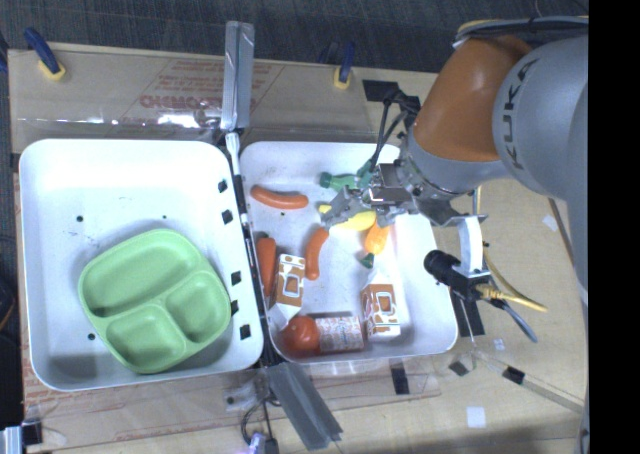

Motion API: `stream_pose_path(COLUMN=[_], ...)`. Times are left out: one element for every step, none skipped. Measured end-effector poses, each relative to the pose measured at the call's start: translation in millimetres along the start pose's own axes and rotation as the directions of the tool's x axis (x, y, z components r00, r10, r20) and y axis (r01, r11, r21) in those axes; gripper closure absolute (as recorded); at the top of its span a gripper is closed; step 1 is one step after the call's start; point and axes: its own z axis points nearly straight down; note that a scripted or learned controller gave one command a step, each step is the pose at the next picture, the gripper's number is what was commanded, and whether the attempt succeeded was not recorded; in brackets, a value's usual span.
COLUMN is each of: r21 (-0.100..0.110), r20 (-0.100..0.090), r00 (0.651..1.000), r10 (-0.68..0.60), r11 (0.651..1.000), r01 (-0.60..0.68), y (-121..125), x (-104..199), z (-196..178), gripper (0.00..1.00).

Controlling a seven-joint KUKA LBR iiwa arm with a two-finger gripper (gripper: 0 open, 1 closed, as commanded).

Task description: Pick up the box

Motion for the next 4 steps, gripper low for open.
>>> stream_pose_path(r21=[-0.004, -0.005, 0.000, -0.005], r20=[0.001, 0.001, 0.001, 0.000], r00=[0.999, 0.984, 0.999, 0.968], r10=[0.049, 0.178, 0.040, 0.253], r11=[0.999, 0.984, 0.999, 0.968], r01=[-0.049, -0.178, -0.040, -0.253], y=[-8, 46, 35, 47], x=[-1, -16, 10, 15], z=[-49, -131, -50, -147], gripper=[0.00, 0.00, 0.00, 0.00])
